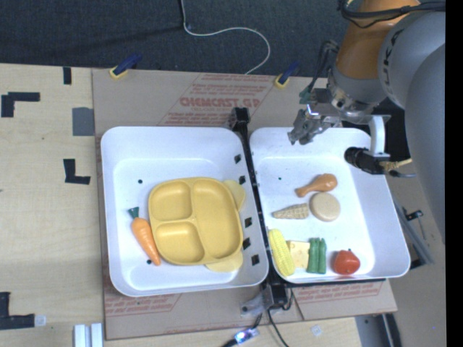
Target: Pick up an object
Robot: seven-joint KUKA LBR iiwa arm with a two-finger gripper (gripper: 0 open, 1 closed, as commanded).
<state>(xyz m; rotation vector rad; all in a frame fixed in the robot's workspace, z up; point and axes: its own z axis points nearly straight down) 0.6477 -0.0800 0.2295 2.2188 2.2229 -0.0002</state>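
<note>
Progress: nothing lifted, whole pick left | gripper [307, 130] hangs over right bin [382, 215] far rim, fingers parted, nothing between | drumstick [317, 185] lies in that bin, below gripper, apart | tomato [346, 262] at the bin's near corner

a flattened cardboard sheet [217, 103] with red print is lying on the pale wooden bench [43, 194]; behind, a white cable [231, 31] is trailing over dark carpet [87, 13].

2 bins [116, 150], 1 tray [195, 219], 8 toy foods [317, 185].
</note>
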